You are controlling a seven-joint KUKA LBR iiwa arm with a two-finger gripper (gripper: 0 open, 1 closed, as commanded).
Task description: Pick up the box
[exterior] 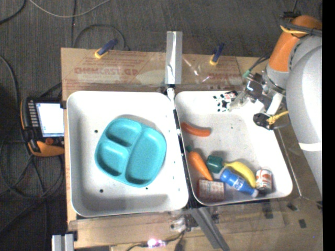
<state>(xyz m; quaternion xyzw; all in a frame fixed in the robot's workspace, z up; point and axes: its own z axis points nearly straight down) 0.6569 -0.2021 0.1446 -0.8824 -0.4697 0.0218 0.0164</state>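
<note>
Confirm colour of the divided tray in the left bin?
Teal/turquoise, plain, no pattern. The divided tray shows clearly in the camera view, lying in the left bin.

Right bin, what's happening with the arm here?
The arm's gripper sits over the far edge of the right bin, apart from the box, which lies at the near edge beside a carrot, a bottle, a banana and a can. Nothing is picked up yet.

A teal divided tray [131, 151] lies in the left bin [78, 192]. The box [211, 189] sits in the right bin [235, 127], beside a carrot [199, 164].
</note>
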